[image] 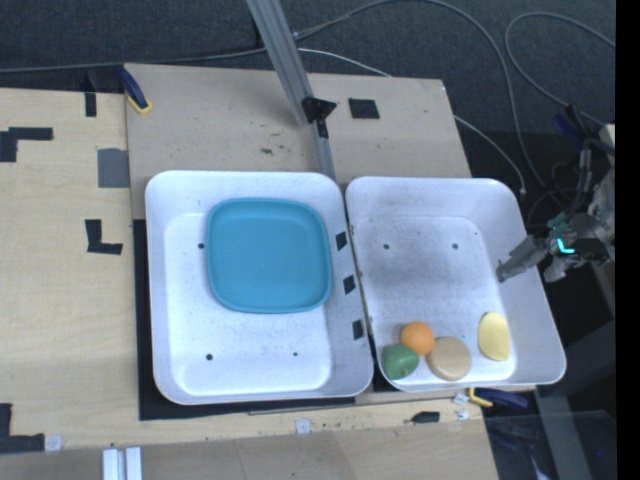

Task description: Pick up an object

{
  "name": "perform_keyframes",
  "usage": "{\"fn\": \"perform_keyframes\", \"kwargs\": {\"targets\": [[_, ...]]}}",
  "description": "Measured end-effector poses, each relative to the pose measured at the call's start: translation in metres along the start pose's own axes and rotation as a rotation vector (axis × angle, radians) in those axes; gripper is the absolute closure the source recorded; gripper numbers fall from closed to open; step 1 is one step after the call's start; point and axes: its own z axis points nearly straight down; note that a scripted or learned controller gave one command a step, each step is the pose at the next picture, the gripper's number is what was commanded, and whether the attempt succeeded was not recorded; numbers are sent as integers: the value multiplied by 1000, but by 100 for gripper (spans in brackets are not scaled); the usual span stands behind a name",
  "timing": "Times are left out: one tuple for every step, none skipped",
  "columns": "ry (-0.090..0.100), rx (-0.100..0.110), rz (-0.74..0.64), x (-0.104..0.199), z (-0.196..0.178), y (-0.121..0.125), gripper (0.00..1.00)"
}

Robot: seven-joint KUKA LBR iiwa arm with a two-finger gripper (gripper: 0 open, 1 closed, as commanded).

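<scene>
- Nearest us, along the front wall of the right bin (432, 200), we see four small pieces in a row: a green object (399, 361) at the left, a tan round object (450, 358) beside it, and a yellow object (494, 336) toward the right corner.
- An orange ball (418, 338) sits just behind the green and tan pieces, touching or nearly touching both.
- These are the things there to be picked; all of them lie on the bin floor, apart from the arm.
- A little farther back, at the right bin's right rim, we find the gripper (508, 266), dark and tilted, its tip over the rim and well apart from the four pieces.
- We cannot tell how its jaws stand; nothing shows between them.
- In the left bin (170, 268), a blue square plate (268, 254) lies flat on the floor, toward the back.
- Farthest off, a grey metal bar (283, 43) slants down to the bench between the two bins.
</scene>
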Motion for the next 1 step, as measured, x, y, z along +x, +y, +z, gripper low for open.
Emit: {"fn": "perform_keyframes", "kwargs": {"targets": [[0, 0, 0, 0, 0, 0, 0]]}}
